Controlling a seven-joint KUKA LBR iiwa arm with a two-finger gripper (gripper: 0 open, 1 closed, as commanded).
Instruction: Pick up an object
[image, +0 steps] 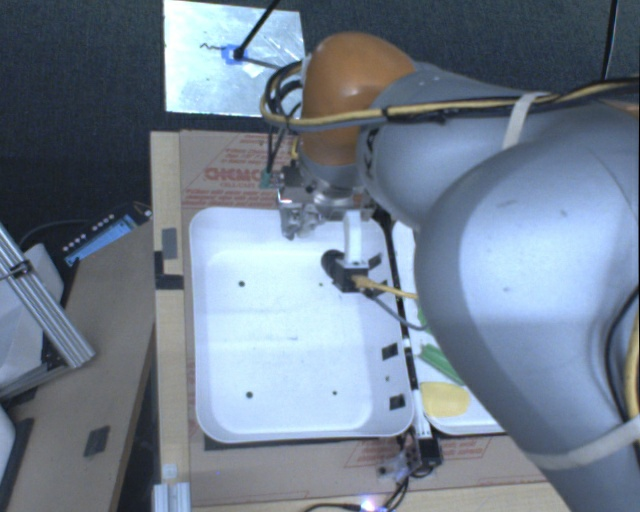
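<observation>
The left bin (280, 340), as the camera sees it, is the landmark here; its white floor carries a few small dark dots. The gripper (293, 222) hangs over the far edge of this bin, close to its far right corner. It is small and partly in shadow, so I cannot tell if it is spread or pressed together, and nothing can be seen pinched in it. The grey arm (520, 250) with its orange band (345, 90) comes from the right of the left bin and covers most of the right bin (455, 426).

The things that can be picked lie to the right of the left bin, inside the right bin, near its front corner. A yellow object (445, 400) lies just beyond the wall that the two bins share, and a green object (437, 358) lies just behind it, partly under the arm. Both are well apart from the gripper.

The left bin stands on a brown cardboard sheet (240, 165) with red print. Behind the left bin lies a shiny silver sheet (230, 60). To its left stands a slanted metal rail (40, 310).
</observation>
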